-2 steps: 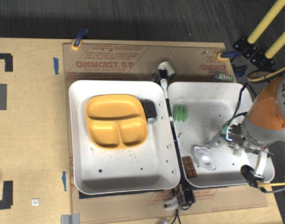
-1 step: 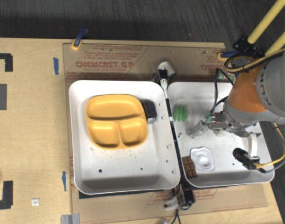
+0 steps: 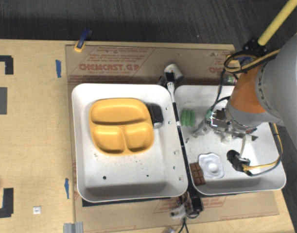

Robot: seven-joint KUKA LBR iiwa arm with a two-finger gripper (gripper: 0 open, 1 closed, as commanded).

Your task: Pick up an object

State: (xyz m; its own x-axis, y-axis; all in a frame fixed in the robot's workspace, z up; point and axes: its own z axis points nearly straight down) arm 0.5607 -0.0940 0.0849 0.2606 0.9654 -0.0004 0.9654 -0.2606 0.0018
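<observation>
While the arm hangs over the right bin, gripper grip: cannot tell | left bin: yellow divided tray, dark block | right bin: ribbed green object near divider, clear cup, brown piece

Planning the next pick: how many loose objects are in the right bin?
3 visible: a green object near the left wall, a white cup-like piece and a brown block at the front. The arm may hide more.
</observation>
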